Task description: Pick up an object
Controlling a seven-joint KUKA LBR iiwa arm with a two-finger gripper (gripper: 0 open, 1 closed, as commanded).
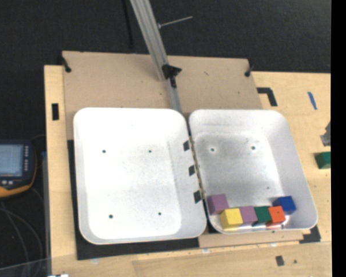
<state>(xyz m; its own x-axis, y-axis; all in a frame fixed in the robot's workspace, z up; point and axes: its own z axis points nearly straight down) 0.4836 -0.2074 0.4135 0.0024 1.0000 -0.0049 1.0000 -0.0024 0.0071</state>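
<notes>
Several small blocks huddle along the near wall of the right bin (242, 154). A purple block (218, 202) sits at the left of the group, with a yellow block (232, 217) just in front of it. To the right come a mauve block (248, 214), a green block (262, 215) and an orange block (276, 214), all touching in a row. A blue block (285, 204) stands behind the orange one, by the bin's right wall.
The left bin (132, 172) lies beside the right one, joined by small clips. A grey metal rail (150, 33) slants from the top toward the bins' far seam. A handheld screen unit (8, 166) rests off the bench's left. A green item (323, 159) sits at the right.
</notes>
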